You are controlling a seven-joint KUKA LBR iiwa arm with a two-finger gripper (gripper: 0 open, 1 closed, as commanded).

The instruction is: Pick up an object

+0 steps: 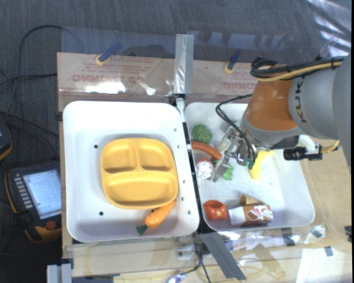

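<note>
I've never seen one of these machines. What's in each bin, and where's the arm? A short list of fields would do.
left bin: yellow divided plate; carrot at the plate's near edge
right bin: green broccoli-like toy, orange-red sausage-like piece, white ball, red cup, brown carton, yellow piece partly under the arm
arm: reaching in from the right, over the right bin
tool: low among the toys, beside the white ball; grip on anything cannot be told
</note>
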